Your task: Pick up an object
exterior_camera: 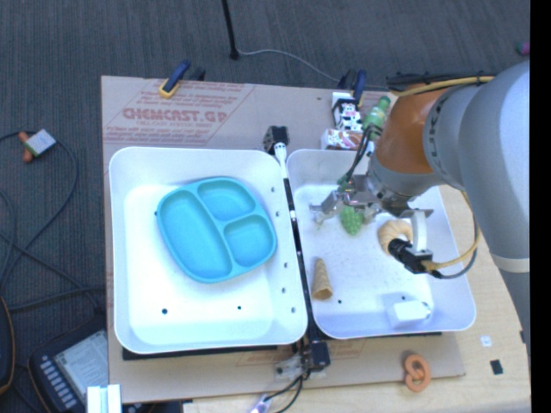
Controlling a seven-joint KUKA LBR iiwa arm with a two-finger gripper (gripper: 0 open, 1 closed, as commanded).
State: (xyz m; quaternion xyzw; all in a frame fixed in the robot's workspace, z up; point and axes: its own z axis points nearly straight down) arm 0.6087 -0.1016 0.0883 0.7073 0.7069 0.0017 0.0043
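A: Starting at the left, the shallow white plastic bin (129, 256) carries a light blue three-compartment plastic plate (217, 227), smooth and glossy, lying near its middle. Nothing is reaching for it.

B: And across the divider?

A: The second shallow white bin (448, 308) holds the action. Near its front left corner lies a small tan waffle-textured cone (321, 279), ridged and stiff-looking. Further right, up toward the back edge, the grey two-finger gripper (349, 203) is down low over a small green knobbly object (352, 219), perhaps a toy vegetable.

B: Has it got hold?

A: Can't call it. The metal fingers are tangled with the green piece from this angle, and I can't tell how wide they stand or whether anything sits between them.

B: How would that green piece handle?

A: Light, I'd judge, probably soft plastic or rubber, bumpy enough to give grip. Best pinched across its narrow middle, since the ends look rounded and could squirt out.

B: Anything else?

A: Just beside it to the right, a pale beige curled pastry-shaped toy (396, 229), smooth and crescent-like. Then a small white rectangular block (407, 311) near the front right corner, flat-faced, hard to distinguish against the bin floor.
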